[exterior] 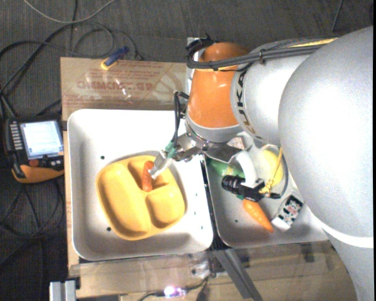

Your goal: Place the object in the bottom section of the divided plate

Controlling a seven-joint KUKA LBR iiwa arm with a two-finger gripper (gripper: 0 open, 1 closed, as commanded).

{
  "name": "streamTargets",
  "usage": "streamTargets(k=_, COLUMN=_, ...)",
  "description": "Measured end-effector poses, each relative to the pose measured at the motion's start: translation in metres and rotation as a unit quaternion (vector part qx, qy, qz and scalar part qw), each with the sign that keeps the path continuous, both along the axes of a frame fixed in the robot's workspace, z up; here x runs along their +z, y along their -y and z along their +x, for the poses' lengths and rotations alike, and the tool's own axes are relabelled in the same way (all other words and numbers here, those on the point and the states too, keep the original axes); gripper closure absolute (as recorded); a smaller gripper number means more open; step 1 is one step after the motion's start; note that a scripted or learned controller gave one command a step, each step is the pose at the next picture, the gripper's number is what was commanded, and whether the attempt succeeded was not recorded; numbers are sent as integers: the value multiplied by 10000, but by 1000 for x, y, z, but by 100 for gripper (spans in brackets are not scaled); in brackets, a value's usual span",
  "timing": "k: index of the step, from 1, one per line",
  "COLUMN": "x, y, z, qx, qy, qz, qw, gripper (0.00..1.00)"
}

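1. Arm pose: the grey KUKA arm reaches in from the right, its bulk covering much of the right bin. The orange band sits above the wrist, and the wrist leans leftward across the seam between the two bins.
2. The gripper slants down and to the left over the upper part of the yellow divided plate. Its tip meets the top end of the orange-red object. Whether it is closed on the object or merely touching it cannot be told from this angle.
3. The object is a short, smooth, rod-like piece standing nearly lengthwise in the frame. It is in the plate's upper compartment, close against the raised ridge, above the bottom section and not in it.
4. The plate is glossy moulded plastic with rounded corners and soft ridges splitting it into three wells. It lies tilted in the left bin, a shallow white tray with sloped walls.
5. In the right bin a tapered orange carrot lies just beside a white item with dark markings. A green piece is near the bin's left wall.
6. The plate's right edge nearly touches the left bin's right wall. Bare white floor shows to the plate's left and above it. A brown board lies beyond the bin's far rim, and a screen unit is off to the left.
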State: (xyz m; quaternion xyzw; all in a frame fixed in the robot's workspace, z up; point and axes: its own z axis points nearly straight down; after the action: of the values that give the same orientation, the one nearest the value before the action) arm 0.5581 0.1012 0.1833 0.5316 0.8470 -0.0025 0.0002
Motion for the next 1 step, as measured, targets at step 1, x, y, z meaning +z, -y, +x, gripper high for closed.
streamTargets(k=1, x=-55, y=-81, z=-40, qx=-1336, qy=-2, qz=8, qw=9910, gripper=0)
